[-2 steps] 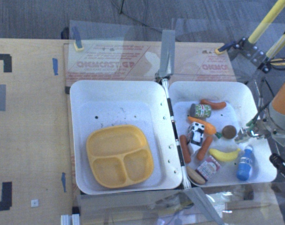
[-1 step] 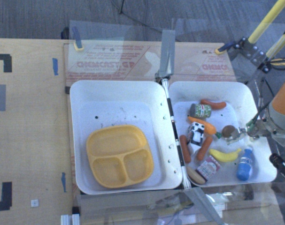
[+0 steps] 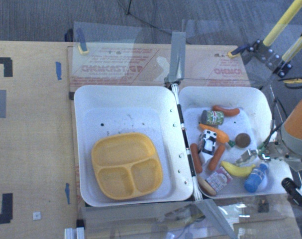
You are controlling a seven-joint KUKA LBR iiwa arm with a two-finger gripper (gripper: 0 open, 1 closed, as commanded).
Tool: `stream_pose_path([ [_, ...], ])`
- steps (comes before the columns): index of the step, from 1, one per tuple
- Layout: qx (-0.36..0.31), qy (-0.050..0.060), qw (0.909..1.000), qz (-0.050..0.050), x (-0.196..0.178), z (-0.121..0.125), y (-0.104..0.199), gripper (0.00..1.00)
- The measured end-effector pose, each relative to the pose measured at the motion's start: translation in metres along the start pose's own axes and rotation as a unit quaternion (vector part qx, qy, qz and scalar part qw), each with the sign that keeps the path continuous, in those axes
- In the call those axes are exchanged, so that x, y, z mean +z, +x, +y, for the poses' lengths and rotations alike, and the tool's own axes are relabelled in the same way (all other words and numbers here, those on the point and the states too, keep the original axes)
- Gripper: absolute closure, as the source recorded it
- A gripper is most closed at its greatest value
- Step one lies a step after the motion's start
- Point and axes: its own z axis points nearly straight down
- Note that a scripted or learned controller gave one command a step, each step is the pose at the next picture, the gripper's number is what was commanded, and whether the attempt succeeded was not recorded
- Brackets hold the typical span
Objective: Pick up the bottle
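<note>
Bottle (image 3: 255,179) lying tilted at near right corner of right bin (image 3: 262,101), blue cap toward near side, just beside banana (image 3: 237,169). Gripper (image 3: 260,153) just above it; cannot tell whether fingers apart or together. Best lowered squarely across bottle's body, clear of banana.

Red mirrored print ran across the clear sheet (image 3: 122,67) at twelve o'clock above the left bin; it looked like a brand name but stayed unreadable. Similar red print sat on the right sheet (image 3: 229,69).
</note>
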Motion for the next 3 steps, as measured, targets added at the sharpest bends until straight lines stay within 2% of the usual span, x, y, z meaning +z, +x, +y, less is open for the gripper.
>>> stream_pose_path([
  [1, 0.003, -0.002, 1.0000, -0.006, -0.010, 0.000, -0.005, 1.00],
  [2, 0.001, -0.001, 1.0000, -0.002, -0.010, 0.000, -0.002, 0.00],
  [3, 0.024, 0.001, 0.9997, -0.005, 0.001, -0.003, 0.006, 0.00],
])
